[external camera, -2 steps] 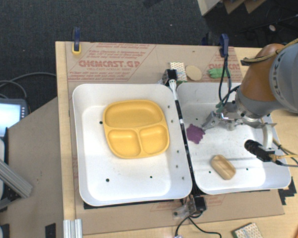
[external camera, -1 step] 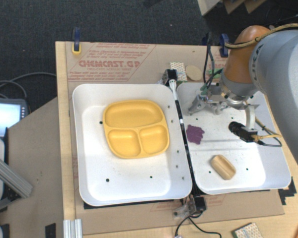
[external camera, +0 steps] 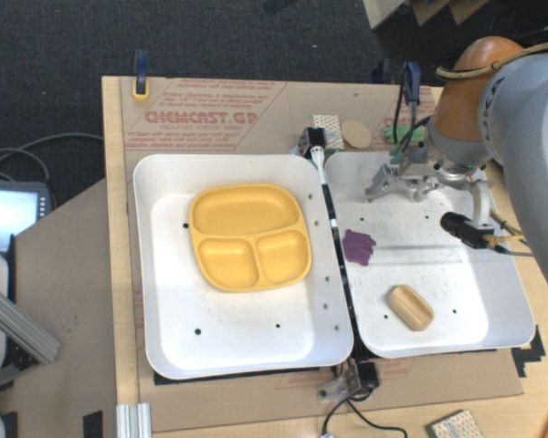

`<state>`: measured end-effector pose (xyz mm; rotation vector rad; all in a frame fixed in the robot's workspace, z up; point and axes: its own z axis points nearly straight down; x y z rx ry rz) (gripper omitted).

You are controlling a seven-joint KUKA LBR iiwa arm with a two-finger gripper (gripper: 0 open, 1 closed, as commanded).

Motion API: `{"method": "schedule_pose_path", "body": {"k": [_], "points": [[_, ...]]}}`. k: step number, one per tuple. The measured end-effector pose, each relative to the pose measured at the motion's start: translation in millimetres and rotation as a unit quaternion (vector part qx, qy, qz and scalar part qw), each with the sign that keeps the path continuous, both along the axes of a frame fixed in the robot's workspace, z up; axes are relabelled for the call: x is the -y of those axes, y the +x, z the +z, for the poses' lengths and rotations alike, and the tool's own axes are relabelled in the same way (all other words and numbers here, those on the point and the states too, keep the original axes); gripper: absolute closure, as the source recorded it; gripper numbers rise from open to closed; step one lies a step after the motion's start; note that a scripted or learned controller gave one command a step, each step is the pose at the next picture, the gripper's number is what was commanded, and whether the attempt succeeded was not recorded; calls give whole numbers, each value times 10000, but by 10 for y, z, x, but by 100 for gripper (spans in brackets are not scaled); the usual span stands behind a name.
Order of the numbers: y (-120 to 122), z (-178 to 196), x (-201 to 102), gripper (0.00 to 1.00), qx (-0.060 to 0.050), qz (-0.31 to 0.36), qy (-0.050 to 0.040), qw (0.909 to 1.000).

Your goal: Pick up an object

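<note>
two white bins [external camera: 164, 318] hold yellow tray [external camera: 250, 235], purple scrap [external camera: 357, 245], tan block [external camera: 409, 307]; gripper [external camera: 395, 182] jaw state unclear

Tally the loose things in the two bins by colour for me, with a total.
Yellow: 1, the divided plate in the left bin
Purple: 1, the small crumpled piece at the right bin's left edge
Tan: 1, the short cylindrical block in the right bin
Total: 3
</note>
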<state>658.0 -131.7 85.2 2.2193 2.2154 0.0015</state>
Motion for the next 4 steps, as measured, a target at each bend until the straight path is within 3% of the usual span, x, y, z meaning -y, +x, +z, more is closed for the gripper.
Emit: {"method": "schedule_pose_path", "body": {"k": [1,2,3,4], "points": [[-493,-8,-406,0,-52,12,33,10000],[-776,-7,-247,0,-48,-4,22,10000],[-659,-6,-387,0,-14,16,15,10000],[-983,-8,-326,0,-48,-1,23,10000]]}}
